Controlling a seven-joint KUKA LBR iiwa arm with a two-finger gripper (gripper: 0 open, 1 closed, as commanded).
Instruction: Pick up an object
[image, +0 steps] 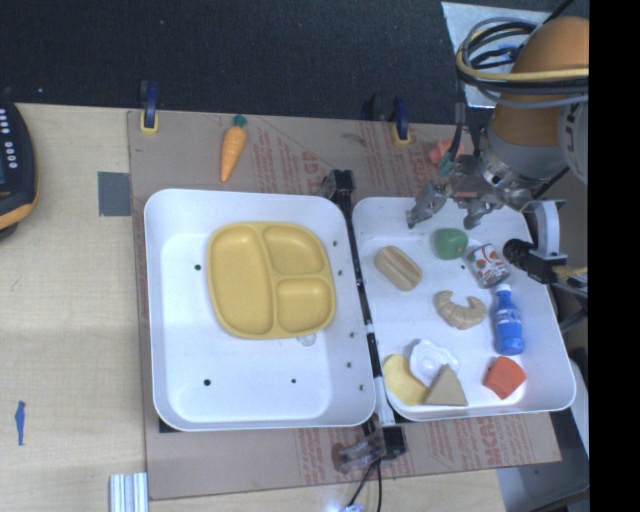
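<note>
The gripper (455, 207) hangs over the far end of the right bin (560, 400), its fingers (424, 210) spread apart with nothing between them. Just beside the fingertips, toward the near side, lies a small green ball (449, 242), rounded and smooth, resting on the bin floor. Other things in the same bin: a hot dog bun (397, 268), a tan croissant (460, 310), a red and white can (488, 264), a blue bottle (507, 321), an orange-red block (504, 377), and at the near end a yellow piece (402, 379), a white piece (432, 358) and a tan wedge (445, 388) that overlap, so their outlines are hard to separate. The left bin (170, 330) holds a yellow divided plate (270, 278). A toy carrot (232, 147) lies on the tabletop (70, 300) beyond the bins. The arm (530, 90) is cut off at the right edge.
</note>
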